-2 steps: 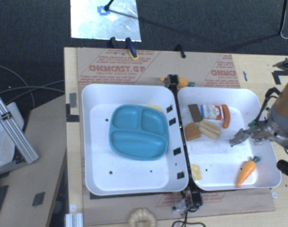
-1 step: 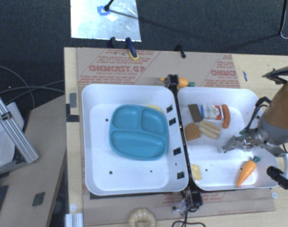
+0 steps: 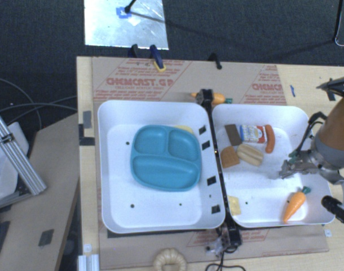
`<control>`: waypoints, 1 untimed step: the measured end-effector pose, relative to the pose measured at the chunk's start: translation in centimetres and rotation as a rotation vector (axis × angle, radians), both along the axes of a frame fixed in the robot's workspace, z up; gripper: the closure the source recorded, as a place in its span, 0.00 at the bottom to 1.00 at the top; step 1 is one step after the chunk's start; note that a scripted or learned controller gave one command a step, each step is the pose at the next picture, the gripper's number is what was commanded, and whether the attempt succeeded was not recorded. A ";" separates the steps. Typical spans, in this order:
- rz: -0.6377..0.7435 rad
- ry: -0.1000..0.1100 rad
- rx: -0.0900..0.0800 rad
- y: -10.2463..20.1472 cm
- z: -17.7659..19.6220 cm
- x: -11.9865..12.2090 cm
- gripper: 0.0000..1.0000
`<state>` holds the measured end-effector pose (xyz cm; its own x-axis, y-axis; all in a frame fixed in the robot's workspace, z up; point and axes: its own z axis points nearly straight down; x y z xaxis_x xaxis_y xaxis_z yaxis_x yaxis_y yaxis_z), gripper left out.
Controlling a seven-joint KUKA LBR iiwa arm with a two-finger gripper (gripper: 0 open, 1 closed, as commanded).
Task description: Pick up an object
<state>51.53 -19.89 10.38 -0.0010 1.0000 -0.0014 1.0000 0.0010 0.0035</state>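
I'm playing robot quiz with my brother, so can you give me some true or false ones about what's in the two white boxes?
1. The blue plate lies in the left bin. True.
2. The carrot sits on the blue plate. False: it lies in the right bin, near its front right corner.
3. The gripper is over the right bin. True.
4. The gripper is holding the hot dog. False: the hot dog lies apart from it, near the bin's back.

Red lettering reading "CHEMCAST GP" repeats across the brown paper sheet [image 3: 139, 81] covering the counter [image 3: 84, 95] behind the bins.
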 end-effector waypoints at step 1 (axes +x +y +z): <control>0.003 -0.004 -0.001 -0.6 5.6 1.0 1.00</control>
<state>52.56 -20.51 15.99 -0.0038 1.0000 -0.0029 1.0000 0.0038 0.0071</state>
